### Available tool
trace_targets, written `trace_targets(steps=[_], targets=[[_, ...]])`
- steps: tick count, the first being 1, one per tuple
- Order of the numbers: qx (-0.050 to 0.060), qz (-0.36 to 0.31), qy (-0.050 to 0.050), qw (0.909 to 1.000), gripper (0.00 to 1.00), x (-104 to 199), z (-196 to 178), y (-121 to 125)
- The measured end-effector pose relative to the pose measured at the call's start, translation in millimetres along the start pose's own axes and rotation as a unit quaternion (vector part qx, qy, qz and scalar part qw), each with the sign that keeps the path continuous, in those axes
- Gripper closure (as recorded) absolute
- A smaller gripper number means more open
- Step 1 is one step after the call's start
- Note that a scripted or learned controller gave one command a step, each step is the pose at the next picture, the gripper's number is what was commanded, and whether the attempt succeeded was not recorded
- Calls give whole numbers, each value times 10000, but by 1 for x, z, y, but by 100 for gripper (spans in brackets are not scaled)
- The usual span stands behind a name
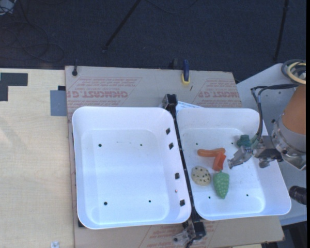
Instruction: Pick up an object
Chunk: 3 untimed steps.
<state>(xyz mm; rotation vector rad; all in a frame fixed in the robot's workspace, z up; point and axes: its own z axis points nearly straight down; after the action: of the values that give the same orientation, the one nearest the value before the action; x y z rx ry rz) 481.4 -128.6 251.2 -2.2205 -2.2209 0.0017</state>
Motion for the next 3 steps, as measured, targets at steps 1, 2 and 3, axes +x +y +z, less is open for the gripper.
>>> trace_targets(steps=[1, 2, 3], targets=[[7, 3, 2, 10000, 0, 37, 169, -6], [-11, 8, -14, 10000, 0, -18, 151, 25], [18, 48, 8, 10000, 100, -18, 142, 23]])
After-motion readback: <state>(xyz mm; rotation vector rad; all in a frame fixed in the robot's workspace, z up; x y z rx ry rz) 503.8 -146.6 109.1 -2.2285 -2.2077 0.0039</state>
